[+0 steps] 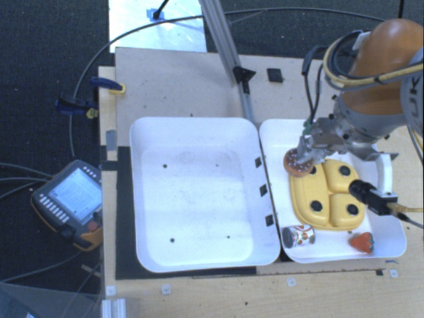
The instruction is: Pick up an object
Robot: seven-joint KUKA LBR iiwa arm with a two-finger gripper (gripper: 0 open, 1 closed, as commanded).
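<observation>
The right bin [278, 138] holds several objects. A round brown ring-shaped piece [297, 163] lies near the bin's left side, touching the left edge of a large yellow block with black dots [331, 196]. My gripper [307, 150] hangs directly over the ring's upper right edge and partly hides it. A small printed can [298, 236] lies on its side at the bin's front. A red strawberry [361, 242] rests in the front right corner.
The left bin [142, 138] sits alongside, with black clips [264, 189] along the shared rim. A grey pole [222, 35] slants in from the top. A teach pendant [68, 202] lies off the bench at left. A black part of the arm [371, 197] overhangs the yellow block.
</observation>
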